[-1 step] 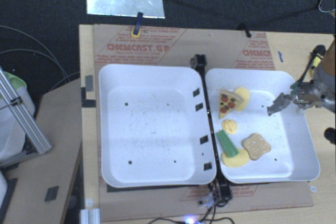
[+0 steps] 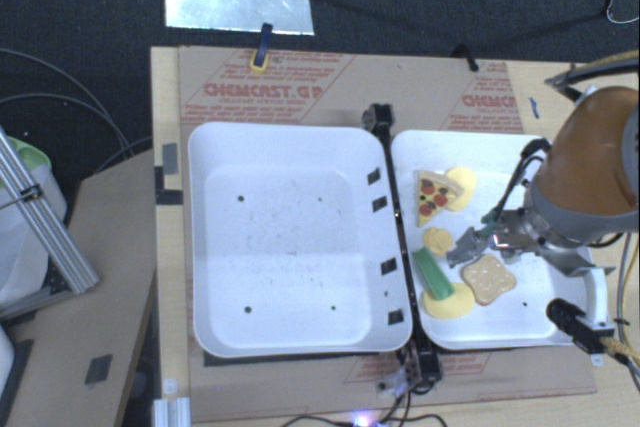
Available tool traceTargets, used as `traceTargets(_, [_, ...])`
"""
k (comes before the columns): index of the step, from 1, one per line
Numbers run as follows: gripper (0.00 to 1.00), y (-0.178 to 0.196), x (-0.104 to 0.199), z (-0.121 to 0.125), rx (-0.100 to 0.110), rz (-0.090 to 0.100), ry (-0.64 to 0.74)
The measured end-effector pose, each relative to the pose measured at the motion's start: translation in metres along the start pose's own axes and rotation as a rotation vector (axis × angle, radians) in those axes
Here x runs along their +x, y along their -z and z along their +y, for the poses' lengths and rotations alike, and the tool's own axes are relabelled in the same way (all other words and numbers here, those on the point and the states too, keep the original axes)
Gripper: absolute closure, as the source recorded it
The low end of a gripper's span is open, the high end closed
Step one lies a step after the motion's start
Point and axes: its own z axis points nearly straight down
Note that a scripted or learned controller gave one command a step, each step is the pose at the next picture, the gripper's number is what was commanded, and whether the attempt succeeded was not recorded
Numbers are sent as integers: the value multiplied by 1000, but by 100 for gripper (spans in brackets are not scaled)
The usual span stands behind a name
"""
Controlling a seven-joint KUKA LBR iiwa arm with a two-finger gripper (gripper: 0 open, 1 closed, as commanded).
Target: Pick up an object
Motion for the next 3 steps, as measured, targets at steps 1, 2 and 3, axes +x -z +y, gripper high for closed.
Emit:
traceTargets(1, [0,-100,-38,68,-12,-5,-10])
traceTargets(2, [0,-97,-128,35,-8,-11,-17])
traceTargets(3, [0,-97,-121,76,-12,-7,-5])
